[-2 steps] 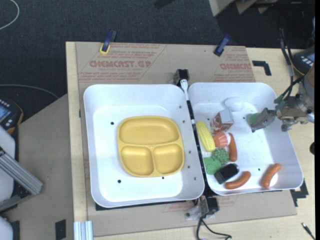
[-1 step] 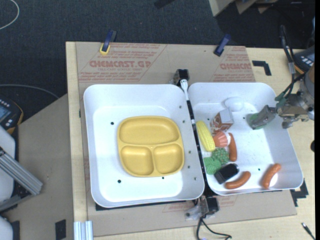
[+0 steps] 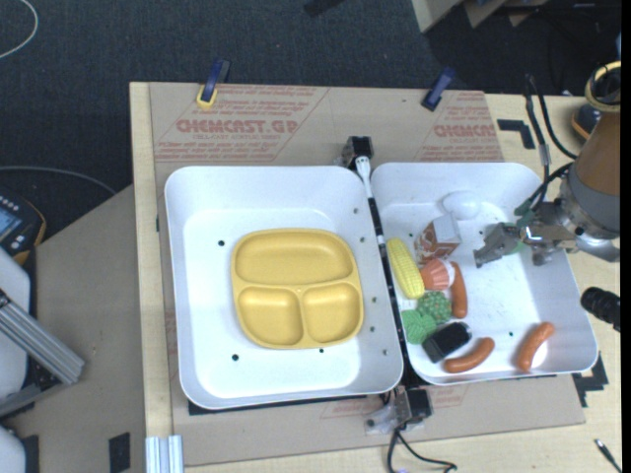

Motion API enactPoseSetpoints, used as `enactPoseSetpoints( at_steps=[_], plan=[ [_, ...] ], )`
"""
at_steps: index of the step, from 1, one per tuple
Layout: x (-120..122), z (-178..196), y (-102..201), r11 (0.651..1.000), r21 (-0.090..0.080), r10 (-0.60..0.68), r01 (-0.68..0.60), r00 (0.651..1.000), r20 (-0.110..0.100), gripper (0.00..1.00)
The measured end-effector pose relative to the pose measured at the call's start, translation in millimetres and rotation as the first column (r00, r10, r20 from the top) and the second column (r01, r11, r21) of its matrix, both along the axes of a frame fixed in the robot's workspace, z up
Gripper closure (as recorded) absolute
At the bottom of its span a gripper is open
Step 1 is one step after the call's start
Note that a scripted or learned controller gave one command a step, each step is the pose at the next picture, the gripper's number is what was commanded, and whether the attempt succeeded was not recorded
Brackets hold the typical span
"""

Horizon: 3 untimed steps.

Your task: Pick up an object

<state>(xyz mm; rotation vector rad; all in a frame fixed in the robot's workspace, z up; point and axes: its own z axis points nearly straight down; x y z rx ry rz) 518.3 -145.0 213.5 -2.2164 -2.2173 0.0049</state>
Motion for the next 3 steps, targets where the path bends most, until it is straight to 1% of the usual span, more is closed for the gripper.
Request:
enactPoseSetpoints(
  at_steps=[1, 2, 3],
  plan=[
    [7.6, -46.8, -0.6, 1.000, 0.000, -0.001, 0.001, 1.000, 0.001, 0.00],
    [-1.3, -99.8, -7.0, 1.000, 0.000, -0.002, 0.002, 1.000, -0.001, 0.00],
    [-1.7, -130.3, -6.5, 1.000, -0.001, -0.001, 0.001, 1.000, 0.003, 0.00]
  ],
)
